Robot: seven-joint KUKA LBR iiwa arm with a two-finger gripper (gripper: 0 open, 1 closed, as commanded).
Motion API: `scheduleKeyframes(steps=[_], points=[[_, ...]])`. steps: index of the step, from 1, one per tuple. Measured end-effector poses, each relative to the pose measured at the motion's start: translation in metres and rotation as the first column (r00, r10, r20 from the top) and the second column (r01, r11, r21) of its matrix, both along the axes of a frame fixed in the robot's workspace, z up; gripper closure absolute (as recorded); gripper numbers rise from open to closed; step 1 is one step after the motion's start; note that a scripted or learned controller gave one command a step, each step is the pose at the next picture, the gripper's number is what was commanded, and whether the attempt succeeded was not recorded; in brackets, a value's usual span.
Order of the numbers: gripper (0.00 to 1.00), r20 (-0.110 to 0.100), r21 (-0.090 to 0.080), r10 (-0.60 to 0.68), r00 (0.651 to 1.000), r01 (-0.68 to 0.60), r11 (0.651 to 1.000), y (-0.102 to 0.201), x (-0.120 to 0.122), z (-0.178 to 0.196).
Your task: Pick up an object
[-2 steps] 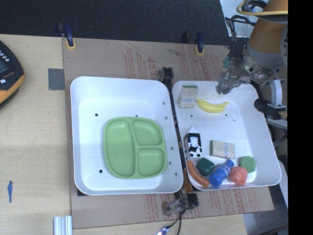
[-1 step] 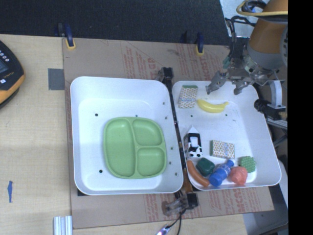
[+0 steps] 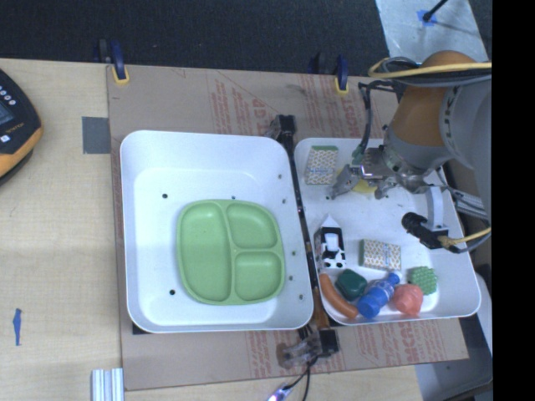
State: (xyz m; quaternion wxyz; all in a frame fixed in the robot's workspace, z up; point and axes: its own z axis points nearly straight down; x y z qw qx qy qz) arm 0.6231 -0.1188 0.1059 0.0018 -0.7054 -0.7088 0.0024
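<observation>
My gripper [image 3: 359, 189] hangs over the back part of the right bin [image 3: 468, 306], its two fingers spread open. A small yellow thing [image 3: 366, 185] shows just under the palm, between the fingers; whether they touch it I cannot tell. A patterned square pad [image 3: 321, 164] lies just left of the gripper. Nearer the front are a black-and-white cow toy [image 3: 332, 249] and a second patterned pad [image 3: 380, 254]. An orange sausage [image 3: 331, 294], a dark green piece [image 3: 351, 284], a blue bottle [image 3: 376, 297], a red piece [image 3: 407, 300] and a bumpy green piece [image 3: 423, 279] crowd the front edge.
The left bin [image 3: 142, 224] holds a green divided plate [image 3: 230, 251]. A black cable fitting [image 3: 422, 228] hangs over the right bin's right side. A yellow-and-black device [image 3: 15, 132] sits at the bench's far left edge.
</observation>
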Motion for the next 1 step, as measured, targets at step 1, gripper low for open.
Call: scheduleKeyframes(steps=[1], points=[[0.0,0.003,0.001,0.0,1.0,0.0,1.0,-0.0223,0.0332,-0.0139]])
